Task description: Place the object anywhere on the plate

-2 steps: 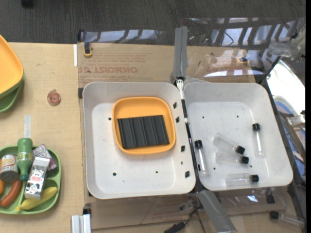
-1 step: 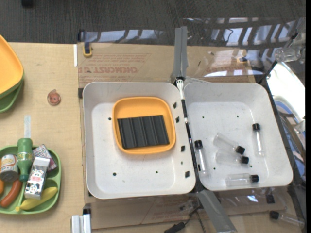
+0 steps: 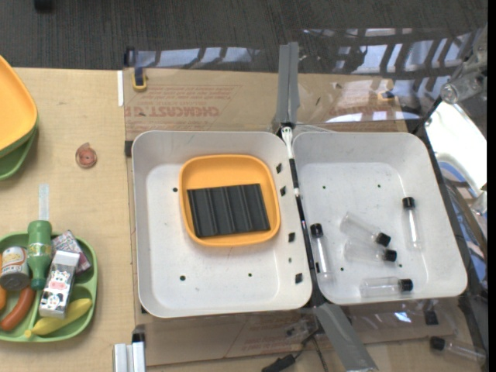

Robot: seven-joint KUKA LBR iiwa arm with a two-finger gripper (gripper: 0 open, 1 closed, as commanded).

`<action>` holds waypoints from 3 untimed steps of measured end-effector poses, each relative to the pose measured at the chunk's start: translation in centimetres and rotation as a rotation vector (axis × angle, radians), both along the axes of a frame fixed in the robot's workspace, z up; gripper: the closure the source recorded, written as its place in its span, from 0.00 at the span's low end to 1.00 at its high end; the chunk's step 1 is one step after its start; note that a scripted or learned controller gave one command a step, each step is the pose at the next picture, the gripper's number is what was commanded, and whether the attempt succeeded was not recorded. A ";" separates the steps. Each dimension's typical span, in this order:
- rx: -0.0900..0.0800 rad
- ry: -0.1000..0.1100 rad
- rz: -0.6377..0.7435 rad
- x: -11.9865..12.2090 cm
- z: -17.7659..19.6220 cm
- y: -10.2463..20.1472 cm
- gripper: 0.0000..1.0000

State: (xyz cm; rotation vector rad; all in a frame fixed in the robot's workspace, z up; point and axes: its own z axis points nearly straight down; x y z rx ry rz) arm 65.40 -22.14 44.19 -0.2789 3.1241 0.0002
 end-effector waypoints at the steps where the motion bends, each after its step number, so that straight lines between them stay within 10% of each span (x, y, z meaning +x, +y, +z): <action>1: 0.000 0.000 0.246 0.6 0.0 0.0 1.00; 3: -0.002 -0.002 0.886 0.6 0.0 0.0 1.00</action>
